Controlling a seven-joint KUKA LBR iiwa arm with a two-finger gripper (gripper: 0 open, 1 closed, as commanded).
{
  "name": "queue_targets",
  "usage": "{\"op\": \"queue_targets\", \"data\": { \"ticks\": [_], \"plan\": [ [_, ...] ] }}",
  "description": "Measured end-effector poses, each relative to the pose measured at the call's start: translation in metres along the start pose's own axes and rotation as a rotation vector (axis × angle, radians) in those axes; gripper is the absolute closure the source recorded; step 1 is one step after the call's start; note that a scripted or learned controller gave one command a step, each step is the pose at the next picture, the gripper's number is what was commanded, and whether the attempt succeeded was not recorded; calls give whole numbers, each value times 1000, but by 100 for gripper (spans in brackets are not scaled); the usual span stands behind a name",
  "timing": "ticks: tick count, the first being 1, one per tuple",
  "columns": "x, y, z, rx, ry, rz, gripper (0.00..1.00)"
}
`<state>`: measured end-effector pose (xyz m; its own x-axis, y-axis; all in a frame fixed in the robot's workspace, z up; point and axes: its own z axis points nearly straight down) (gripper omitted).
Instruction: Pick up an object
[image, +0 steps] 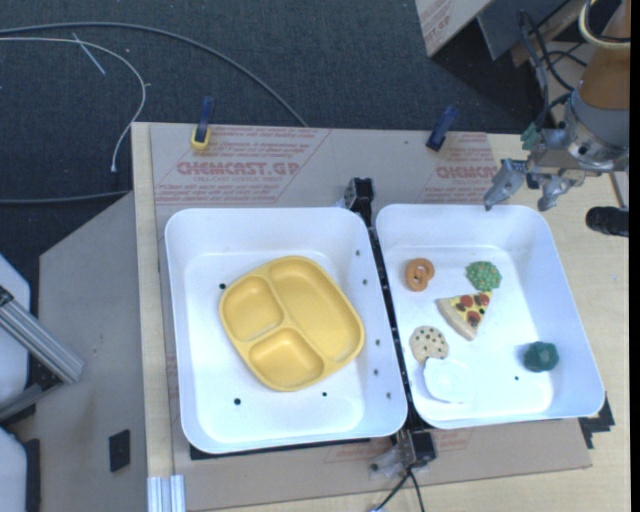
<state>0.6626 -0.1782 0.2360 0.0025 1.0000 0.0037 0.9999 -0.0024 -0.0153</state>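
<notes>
Left bin: 1 yellow tray with 3 wells, smooth plastic, wide bare floor around. Right bin: 1 ringed donut, 1 speckled cookie, 1 flat white piece, 1 pizza wedge, 1 knobbly green lump, 1 dark green lump, loosely spaced. Above far rim, gripper, fingers spread, empty.

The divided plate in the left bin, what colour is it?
Yellow. The three-compartment plastic plate shows plainly in the camera view, lying in the left white bin.
</notes>
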Motion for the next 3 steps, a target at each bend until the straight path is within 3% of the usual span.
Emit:
{"op": "queue_targets", "data": {
  "ticks": [1, 3],
  "plan": [
    [1, 3, -9, -14, -3, -3, 0],
    [-6, 5, 91, -12, -2, -2, 0]
  ]
}}
